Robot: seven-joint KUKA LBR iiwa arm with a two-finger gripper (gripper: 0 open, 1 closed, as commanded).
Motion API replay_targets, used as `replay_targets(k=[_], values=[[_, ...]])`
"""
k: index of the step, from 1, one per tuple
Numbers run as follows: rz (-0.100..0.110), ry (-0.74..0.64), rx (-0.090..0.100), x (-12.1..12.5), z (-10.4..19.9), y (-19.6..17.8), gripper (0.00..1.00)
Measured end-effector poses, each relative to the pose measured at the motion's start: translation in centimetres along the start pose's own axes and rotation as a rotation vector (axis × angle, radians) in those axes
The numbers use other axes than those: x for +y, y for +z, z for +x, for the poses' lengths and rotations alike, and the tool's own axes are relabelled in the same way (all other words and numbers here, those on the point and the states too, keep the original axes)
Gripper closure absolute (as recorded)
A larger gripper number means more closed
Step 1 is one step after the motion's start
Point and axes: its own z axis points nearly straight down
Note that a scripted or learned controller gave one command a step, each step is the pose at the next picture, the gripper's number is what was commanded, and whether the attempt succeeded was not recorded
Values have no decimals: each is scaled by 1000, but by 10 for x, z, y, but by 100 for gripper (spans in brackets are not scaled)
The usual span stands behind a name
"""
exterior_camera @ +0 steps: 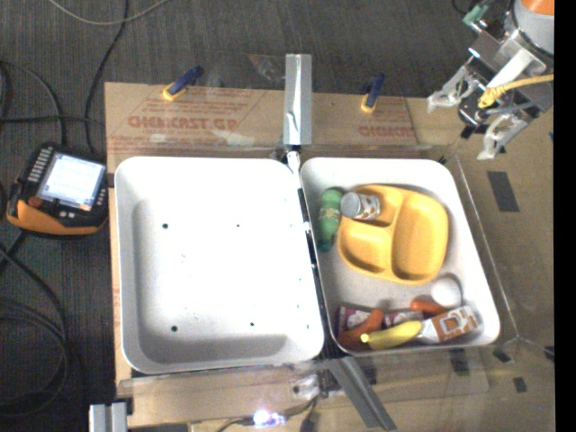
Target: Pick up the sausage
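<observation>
the sausage (358, 319) lies in the near left corner of the right bin (468, 207), a reddish-brown piece pressed in with other things, and that crowding is the main risk: a banana (392, 334) lies just in front of it and seems to touch it, so a descent that is slightly off could close on the banana or catch both. the bin wall stands just beside the sausage too, and a finger could strike it or find no room to slide down. the gripper (486, 106) hangs well apart from the sausage, beyond the bin's far right corner, over the bench; whether its jaws are apart or together i cannot tell. a long reach across the bin is likely needed. in the way sits a yellow tray (409, 241) with a can (362, 206) at its far left, a green bottle (328, 219) against the bin's left wall, and near the sausage a carrot (428, 306), a white cup (445, 291) and a small bottle (457, 324).
</observation>
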Motion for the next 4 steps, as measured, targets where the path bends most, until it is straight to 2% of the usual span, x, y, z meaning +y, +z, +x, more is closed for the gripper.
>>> replay_targets(k=[1,2,3,4], values=[[4,81,1,-27,58,143,0],[7,78,-3,-28,58,135,100],[5,468,0,-117,38,169,100],[5,472,-1,-146,57,233,100]])
